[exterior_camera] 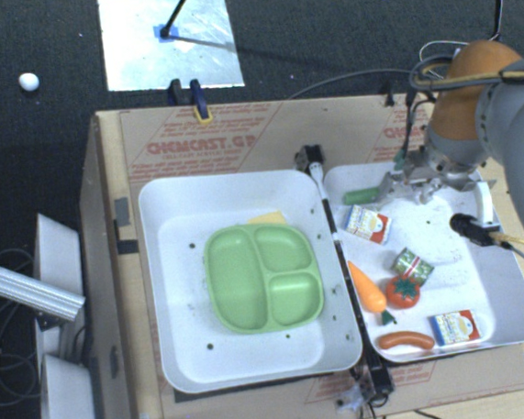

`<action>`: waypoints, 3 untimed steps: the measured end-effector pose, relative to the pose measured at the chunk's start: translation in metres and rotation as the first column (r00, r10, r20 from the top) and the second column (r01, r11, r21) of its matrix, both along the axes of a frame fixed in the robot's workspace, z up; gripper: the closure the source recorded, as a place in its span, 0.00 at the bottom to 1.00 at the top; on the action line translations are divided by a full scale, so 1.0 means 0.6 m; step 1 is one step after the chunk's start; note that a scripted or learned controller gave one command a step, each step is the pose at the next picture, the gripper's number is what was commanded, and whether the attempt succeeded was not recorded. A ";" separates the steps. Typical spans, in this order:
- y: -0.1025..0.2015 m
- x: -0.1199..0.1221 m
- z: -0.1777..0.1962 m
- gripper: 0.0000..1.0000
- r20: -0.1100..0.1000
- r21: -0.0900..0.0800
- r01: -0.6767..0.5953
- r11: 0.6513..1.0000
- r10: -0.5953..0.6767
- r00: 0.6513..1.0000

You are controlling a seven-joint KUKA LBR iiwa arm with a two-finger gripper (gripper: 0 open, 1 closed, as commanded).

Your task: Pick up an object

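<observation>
Gripper (416,183) low over the right bin's (521,313) far end, its grip impossible to read from here.

Beside it lies a green stick-shaped piece (362,195) and a small printed carton (368,224); nearer sit a smooth orange carrot (367,288), glossy tomato (402,293), sausage (405,339). The left bin (171,222) holds a pale green three-compartment plastic plate (263,276).
</observation>
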State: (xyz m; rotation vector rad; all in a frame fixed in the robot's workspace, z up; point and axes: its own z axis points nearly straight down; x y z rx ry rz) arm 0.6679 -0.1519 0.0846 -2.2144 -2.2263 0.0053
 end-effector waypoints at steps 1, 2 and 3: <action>-0.010 0.000 0.000 0.00 0.000 0.001 0.002 1.000 -0.002 1.000; -0.019 0.000 0.000 0.00 0.000 0.001 0.003 1.000 -0.003 1.000; -0.019 0.002 0.020 1.00 0.001 0.001 0.001 1.000 -0.001 1.000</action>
